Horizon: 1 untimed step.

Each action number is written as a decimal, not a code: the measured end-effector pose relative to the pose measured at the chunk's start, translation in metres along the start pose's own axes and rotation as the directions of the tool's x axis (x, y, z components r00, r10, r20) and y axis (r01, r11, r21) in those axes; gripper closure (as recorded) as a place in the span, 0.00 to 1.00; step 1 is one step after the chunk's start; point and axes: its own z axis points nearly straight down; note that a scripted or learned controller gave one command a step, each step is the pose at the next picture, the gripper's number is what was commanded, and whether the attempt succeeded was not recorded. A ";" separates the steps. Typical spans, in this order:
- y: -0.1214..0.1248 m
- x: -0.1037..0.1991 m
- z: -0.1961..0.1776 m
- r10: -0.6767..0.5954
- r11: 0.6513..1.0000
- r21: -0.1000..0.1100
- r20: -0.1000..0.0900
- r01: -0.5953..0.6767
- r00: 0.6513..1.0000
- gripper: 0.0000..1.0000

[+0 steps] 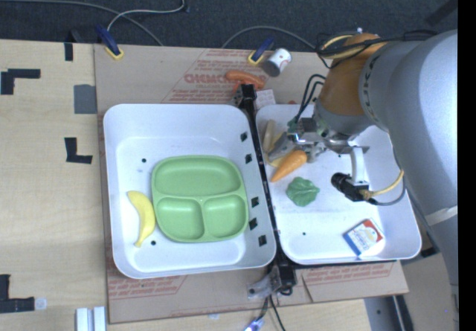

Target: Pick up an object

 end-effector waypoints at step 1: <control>-0.005 -0.002 0.000 -0.001 1.000 -0.002 0.000 0.001 1.000 0.00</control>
